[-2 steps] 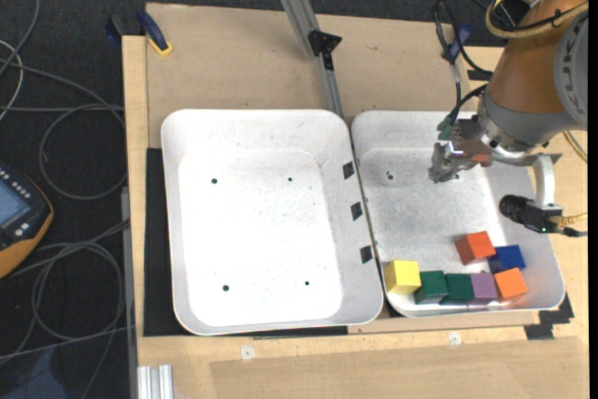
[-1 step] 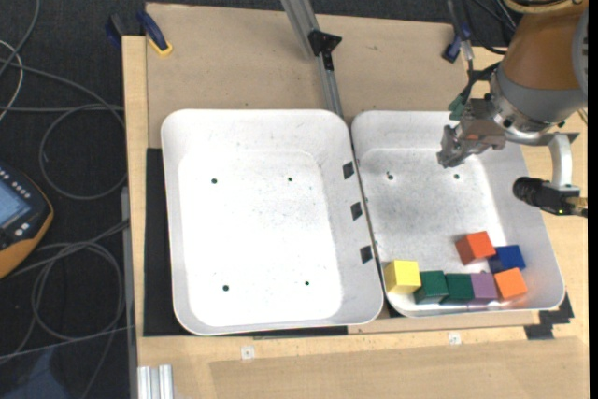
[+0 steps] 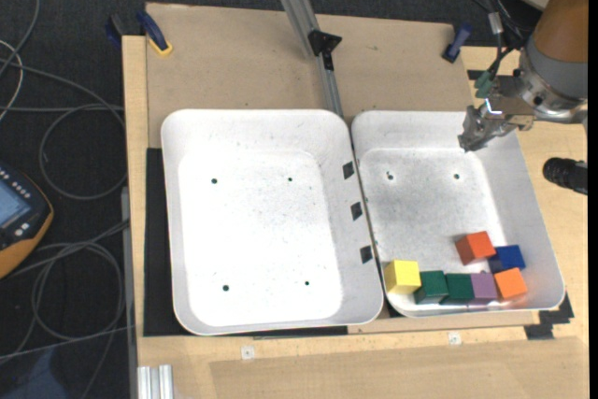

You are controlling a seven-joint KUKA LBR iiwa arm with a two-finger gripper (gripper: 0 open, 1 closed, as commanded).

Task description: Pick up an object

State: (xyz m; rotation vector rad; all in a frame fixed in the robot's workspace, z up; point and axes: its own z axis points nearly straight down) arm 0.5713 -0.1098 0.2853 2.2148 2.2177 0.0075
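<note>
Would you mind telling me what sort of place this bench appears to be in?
Probably a robotics lab: a wooden bench with two white bins, coloured blocks, a robot arm and loose cables on the carpet.

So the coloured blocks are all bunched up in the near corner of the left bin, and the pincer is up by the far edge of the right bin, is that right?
Not quite: the bin is wrong. The camera view shows the coloured blocks bunched in the near corner of the right bin, not the left bin. The rest stands: the pincer is up by the right bin's far edge, away from the blocks.
</note>
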